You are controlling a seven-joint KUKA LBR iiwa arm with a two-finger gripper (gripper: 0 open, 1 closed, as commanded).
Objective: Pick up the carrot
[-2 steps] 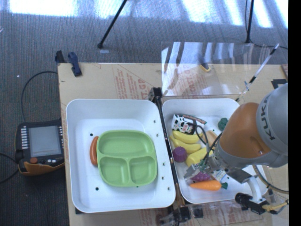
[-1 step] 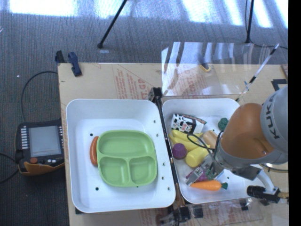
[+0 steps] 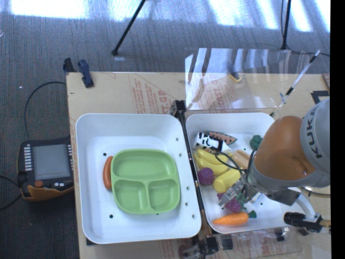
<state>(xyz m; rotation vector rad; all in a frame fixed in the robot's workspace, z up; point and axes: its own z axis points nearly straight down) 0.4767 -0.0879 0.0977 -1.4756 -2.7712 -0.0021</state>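
The carrot (image 3: 230, 219) lies in the right bin (image 3: 268, 121) just below and slightly left of the gripper (image 3: 238, 195), long axis running left-right with a slight tilt, while how the gripper stands I cannot tell.

A grey carpet (image 3: 161, 31) is seen around the bench (image 3: 129, 93), crossed at the top by bright bands of light. Two dark stand legs (image 3: 132, 20) are planted on it. A pendant (image 3: 47, 169) with a cable is laid on the floor at the left. A clear sheet (image 3: 242, 77) is set on the bench.
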